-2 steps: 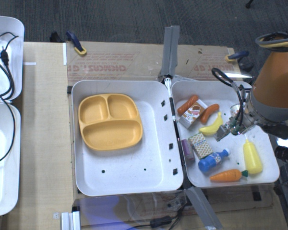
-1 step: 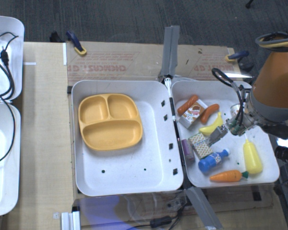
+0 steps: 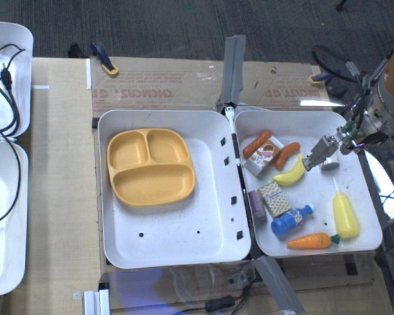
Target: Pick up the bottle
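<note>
Tool (image 3: 318, 155) state unclear, right bin (image 3: 371, 195) holding blue bottle (image 3: 291, 220), banana (image 3: 290, 171), carrot (image 3: 312, 241), left bin (image 3: 164, 241) holding yellow tray (image 3: 151, 166)

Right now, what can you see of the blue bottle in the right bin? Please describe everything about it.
The blue bottle is small, looks like plastic, and has a white cap at its right end. It lies on its side on the floor of the right bin, slightly tilted, with the cap up-right. The patterned box touches it at the upper left, and the carrot lies just below. The gripper is apart, near the banana.
</note>
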You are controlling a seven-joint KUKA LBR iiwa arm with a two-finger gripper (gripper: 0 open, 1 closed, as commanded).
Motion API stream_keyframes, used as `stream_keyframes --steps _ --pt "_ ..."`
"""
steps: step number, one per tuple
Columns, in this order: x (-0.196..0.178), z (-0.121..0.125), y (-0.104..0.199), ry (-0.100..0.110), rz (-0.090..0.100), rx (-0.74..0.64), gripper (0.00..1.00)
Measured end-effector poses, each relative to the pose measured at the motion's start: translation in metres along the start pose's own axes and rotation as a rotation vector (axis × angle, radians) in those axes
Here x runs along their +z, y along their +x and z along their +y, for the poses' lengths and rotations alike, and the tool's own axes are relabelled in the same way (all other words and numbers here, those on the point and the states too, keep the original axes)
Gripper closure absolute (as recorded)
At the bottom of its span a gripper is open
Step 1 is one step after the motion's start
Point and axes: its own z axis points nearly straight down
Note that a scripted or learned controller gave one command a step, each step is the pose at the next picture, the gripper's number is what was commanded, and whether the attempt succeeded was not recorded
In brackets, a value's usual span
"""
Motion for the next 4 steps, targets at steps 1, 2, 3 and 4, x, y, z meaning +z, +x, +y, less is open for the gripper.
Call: stream_keyframes --steps 1,2,3,4 --pt "-0.008 0.001 0.0 0.002 -0.002 -0.003 1.0" --pt "-0.008 0.001 0.0 0.002 -0.002 -0.003 0.0" --pt "0.064 0.012 0.036 0.003 0.002 0.222 0.0" --pt "0.182 -0.004 -0.005 0.005 0.003 0.346 0.0"
